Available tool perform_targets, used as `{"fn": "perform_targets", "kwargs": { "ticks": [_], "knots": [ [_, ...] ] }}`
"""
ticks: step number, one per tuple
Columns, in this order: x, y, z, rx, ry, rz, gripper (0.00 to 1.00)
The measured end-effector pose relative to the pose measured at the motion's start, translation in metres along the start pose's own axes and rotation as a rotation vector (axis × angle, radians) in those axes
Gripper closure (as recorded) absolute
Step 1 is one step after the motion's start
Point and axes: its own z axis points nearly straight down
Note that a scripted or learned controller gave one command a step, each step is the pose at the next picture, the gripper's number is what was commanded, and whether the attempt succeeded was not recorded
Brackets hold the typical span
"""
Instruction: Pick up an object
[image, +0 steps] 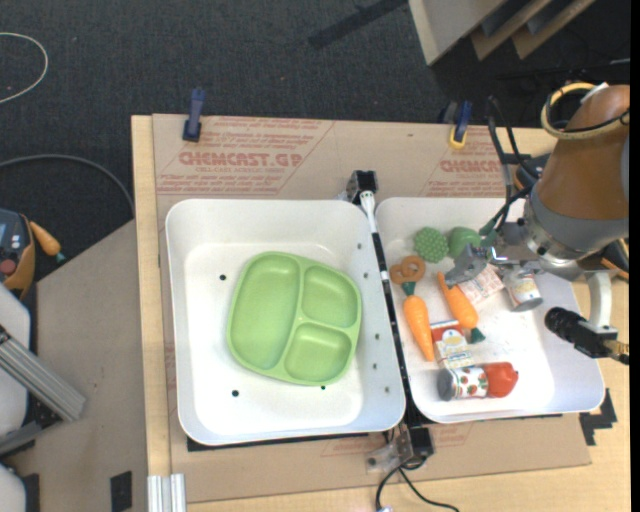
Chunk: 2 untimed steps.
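Reaching in from the right edge of the frame, the arm (585, 170) hangs over the right bin (570, 400). The left bin (190, 300) holds a green tray (293, 318). The gripper (478, 262) sits low at the right bin's upper middle; whether its fingers grip anything I cannot tell. Just below lie two carrots (417, 325), left of them a pretzel (408, 269).

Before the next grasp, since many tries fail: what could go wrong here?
The gripper sits low in the right bin, where toys crowd together. It might nudge the carrot beside it or catch two things at once. The other carrot lies close to the bin's left wall, leaving little room for a grasp there.
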Motion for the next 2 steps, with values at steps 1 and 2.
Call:
{"fn": "perform_targets", "kwargs": {
  "ticks": [1, 2],
  "knots": [
    [-0.022, -0.029, 0.114, 0.002, 0.004, 0.006, 0.0],
    [-0.021, -0.025, 0.097, -0.009, 0.0, 0.001, 1.0]
  ]
}}
